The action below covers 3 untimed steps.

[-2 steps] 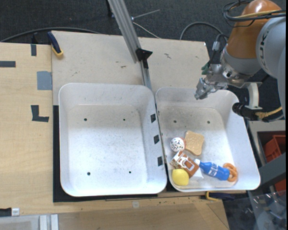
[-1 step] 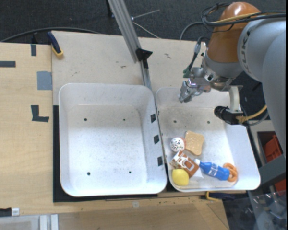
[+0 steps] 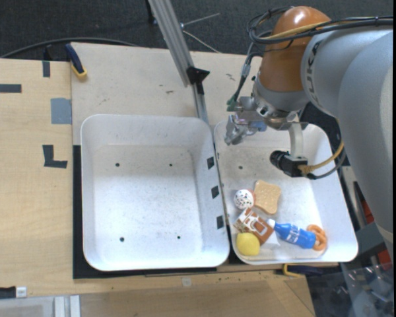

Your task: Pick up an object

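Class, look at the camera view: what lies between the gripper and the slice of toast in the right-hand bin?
Nothing: the camera view shows bare white bin floor between the gripper and the toast slice.

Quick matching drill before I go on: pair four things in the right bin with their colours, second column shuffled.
Things:
1. toast slice
2. ball
3. lemon
4. bottle

Colours:
A. yellow
B. blue
C. tan
D. white with dark spots

Pairs: 1-C, 2-D, 3-A, 4-B. All four lie at the near end of the right bin.
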Each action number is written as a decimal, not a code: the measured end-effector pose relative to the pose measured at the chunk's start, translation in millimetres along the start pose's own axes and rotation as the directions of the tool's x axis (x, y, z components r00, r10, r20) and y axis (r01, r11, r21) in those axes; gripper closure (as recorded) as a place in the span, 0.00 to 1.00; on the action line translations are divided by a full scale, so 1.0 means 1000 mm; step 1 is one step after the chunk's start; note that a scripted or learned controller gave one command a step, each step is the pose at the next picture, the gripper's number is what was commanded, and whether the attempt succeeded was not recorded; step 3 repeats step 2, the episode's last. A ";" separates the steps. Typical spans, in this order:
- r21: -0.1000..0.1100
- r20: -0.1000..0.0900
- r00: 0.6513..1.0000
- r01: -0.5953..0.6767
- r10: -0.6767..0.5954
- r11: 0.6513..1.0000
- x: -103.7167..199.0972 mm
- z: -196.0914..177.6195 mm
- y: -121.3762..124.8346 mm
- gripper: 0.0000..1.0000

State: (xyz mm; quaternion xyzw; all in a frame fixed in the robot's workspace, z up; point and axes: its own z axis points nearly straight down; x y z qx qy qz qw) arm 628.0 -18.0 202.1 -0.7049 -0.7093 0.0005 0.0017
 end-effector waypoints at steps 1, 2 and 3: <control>-0.001 -0.001 1.000 0.002 -0.002 1.000 0.058 -0.011 -0.011 1.00; -0.003 -0.001 1.000 0.001 -0.001 1.000 0.112 -0.026 -0.010 1.00; -0.003 -0.001 1.000 0.001 -0.001 1.000 0.112 -0.026 -0.010 1.00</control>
